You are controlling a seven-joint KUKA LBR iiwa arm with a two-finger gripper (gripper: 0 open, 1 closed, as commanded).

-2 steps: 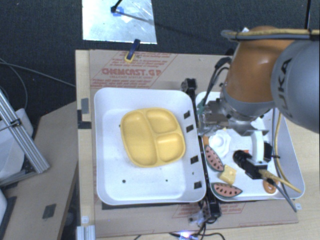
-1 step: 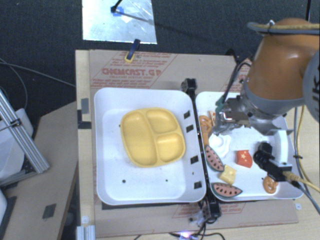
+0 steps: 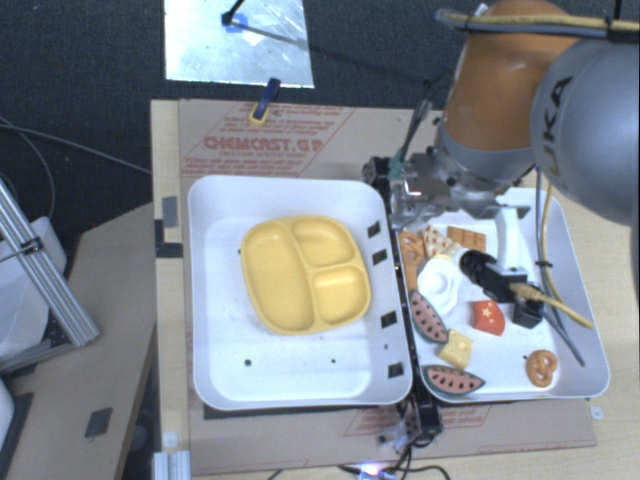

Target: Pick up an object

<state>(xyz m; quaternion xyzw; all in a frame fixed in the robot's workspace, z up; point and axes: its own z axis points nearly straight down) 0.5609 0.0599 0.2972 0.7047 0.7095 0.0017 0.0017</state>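
Cracker [image 3: 436,240] is taken as the likeliest object for the pick, since it lies nearest the gripper [image 3: 407,206]: just beside it, a little toward the near edge of the right bin [image 3: 590,368] and slightly away from the wall shared with the left bin [image 3: 200,298]. The gripper is held low over the far corner of the right bin, close to that shared wall, and nothing is seen held in it. Whether it is open or closed cannot be told from this view. Past the cracker from the gripper an egg [image 3: 437,280] is seen, then a melon slice [image 3: 428,316] and a cheese cube [image 3: 457,349]. A red piece [image 3: 487,315] and a pretzel [image 3: 541,366] lie well apart from the gripper, toward the near corner. A yellow plate [image 3: 305,271] lies in the left bin, across the wall from the gripper, and is not thought to be the aim. The step in hand is judged to be the approach, with no grasp made yet. For the next move the gripper would need to be centred over the cracker, kept clear of the wall, opened enough to span the piece, lowered to the bin floor and closed. A flat piece among close neighbours may be hard to seize, and the egg could be nudged.
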